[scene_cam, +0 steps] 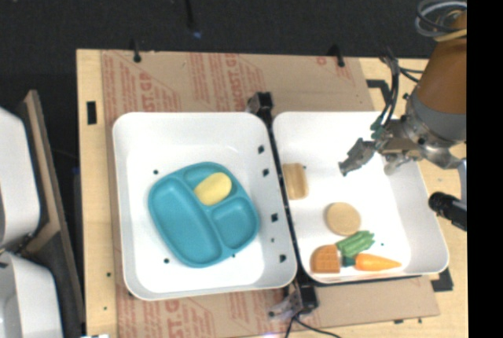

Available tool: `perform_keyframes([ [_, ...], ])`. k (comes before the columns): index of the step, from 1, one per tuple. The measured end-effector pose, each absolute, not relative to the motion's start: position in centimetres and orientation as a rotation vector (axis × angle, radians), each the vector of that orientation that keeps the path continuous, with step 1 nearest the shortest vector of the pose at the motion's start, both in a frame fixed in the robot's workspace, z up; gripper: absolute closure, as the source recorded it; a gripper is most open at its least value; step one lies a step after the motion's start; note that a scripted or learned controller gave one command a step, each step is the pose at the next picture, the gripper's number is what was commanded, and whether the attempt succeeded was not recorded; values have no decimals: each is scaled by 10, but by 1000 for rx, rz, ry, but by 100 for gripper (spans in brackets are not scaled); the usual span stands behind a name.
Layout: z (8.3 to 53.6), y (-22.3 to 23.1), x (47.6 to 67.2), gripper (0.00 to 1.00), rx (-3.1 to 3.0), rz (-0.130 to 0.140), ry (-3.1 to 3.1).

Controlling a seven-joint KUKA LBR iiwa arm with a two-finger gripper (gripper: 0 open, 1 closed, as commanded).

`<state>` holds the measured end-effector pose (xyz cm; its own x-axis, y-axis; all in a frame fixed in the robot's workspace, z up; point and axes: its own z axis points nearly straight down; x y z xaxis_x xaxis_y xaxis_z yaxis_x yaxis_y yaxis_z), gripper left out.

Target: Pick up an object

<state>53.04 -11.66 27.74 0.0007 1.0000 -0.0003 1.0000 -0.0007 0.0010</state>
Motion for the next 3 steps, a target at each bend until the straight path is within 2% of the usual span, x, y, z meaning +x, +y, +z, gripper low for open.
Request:
perform_keyframes([
  [3, 135, -133, 508, 0, 2225, -4, 2222],
])
